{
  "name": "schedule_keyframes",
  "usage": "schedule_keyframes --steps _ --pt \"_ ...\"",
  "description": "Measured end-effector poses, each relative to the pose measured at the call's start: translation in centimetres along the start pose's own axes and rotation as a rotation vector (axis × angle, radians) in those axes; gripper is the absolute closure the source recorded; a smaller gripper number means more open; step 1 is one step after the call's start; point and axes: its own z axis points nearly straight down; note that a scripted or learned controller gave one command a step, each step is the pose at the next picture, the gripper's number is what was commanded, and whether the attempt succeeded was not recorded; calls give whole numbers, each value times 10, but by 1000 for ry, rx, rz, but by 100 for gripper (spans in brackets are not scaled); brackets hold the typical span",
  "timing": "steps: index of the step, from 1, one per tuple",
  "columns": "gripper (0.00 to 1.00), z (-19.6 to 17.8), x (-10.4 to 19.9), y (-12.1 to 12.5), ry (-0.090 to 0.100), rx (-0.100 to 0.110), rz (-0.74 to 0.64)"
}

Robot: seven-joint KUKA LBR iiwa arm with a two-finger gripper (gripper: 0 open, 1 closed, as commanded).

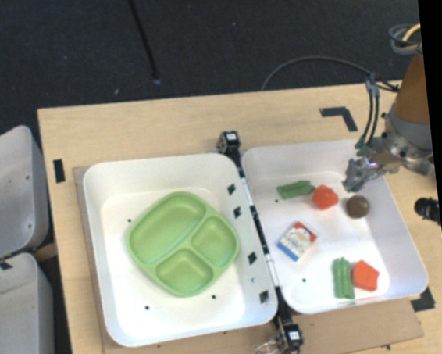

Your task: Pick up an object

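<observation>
Claw (357, 175) low over the right bin's (390, 288) far edge.
Brown ball (357, 207) just below it, red piece (324, 197) and green strip (295, 190) to its left, small packet (296, 241) further down-left; green divided plate (183, 242) far left, in the other bin (108, 302).

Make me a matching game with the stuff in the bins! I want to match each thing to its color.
Things:
1. divided plate
2. round ball
3. small carton
4. block by the right bin's near edge

Colors:
A. brown
B. orange
C. light green
D. white with blue and red

Pairs: 1-C, 2-A, 3-D, 4-B
</observation>
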Motion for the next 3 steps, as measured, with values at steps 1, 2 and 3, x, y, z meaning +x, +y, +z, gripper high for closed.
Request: schedule_keyframes --steps 1,2,3 --pt "100 -44 1 -1 0 -1 -1" --pt "100 -31 53 1 2 3 -3" --pt "100 -25 115 4 4 3 -5"
